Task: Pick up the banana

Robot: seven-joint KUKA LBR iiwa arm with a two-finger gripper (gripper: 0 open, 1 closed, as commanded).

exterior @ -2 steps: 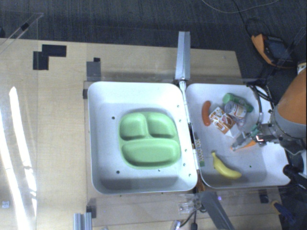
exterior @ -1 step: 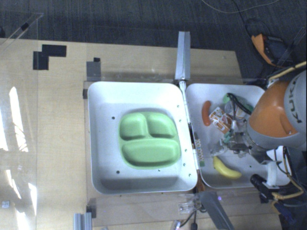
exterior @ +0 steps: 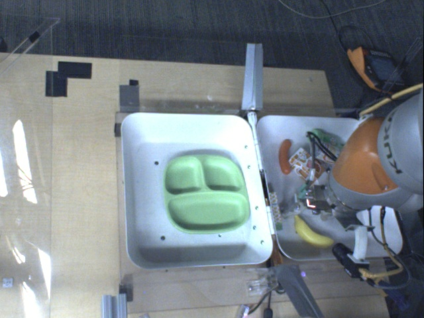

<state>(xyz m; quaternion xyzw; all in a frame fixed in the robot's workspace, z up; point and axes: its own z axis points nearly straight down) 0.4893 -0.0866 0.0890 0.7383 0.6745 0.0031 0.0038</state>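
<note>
Tool [exterior: 311, 201] partly hidden above banana [exterior: 311, 234].

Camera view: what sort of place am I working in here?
Most likely a robot lab test bench: two white bins fixed side by side on a wooden bench, loose cables on the floor, and toy-like items such as a banana and green tray.

banana [exterior: 312, 233] — right bin [exterior: 286, 249], near front wall
</note>
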